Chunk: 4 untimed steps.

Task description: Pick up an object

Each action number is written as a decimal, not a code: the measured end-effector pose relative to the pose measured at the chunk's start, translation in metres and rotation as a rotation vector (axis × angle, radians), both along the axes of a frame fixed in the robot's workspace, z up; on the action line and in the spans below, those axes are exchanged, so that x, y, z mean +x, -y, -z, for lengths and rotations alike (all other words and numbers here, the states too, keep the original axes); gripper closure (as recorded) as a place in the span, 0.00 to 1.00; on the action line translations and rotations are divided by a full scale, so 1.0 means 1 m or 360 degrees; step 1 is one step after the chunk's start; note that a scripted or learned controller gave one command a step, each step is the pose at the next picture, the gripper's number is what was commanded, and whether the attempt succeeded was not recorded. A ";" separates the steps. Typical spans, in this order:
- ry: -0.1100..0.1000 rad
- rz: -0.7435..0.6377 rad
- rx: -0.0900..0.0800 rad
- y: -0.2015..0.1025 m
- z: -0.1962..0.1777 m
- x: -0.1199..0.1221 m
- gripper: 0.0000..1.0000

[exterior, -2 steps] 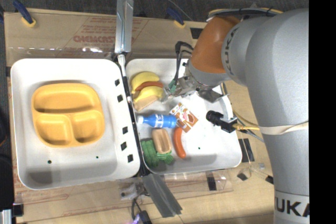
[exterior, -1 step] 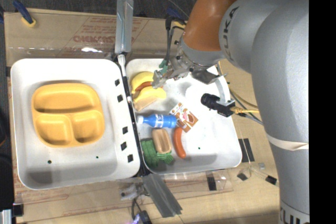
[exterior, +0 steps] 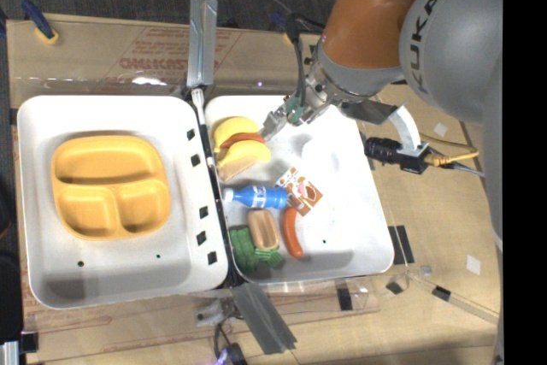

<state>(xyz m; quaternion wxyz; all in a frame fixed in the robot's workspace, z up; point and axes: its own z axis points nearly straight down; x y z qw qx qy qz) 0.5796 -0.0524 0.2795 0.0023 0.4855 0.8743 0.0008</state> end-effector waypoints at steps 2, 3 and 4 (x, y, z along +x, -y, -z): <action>-0.0003 -0.0473 -0.0002 -0.025 0.040 0.014 1.00; 0.0016 -0.0640 -0.0007 -0.028 -0.098 -0.047 1.00; -0.0001 -0.0865 -0.0008 0.099 -0.167 -0.046 1.00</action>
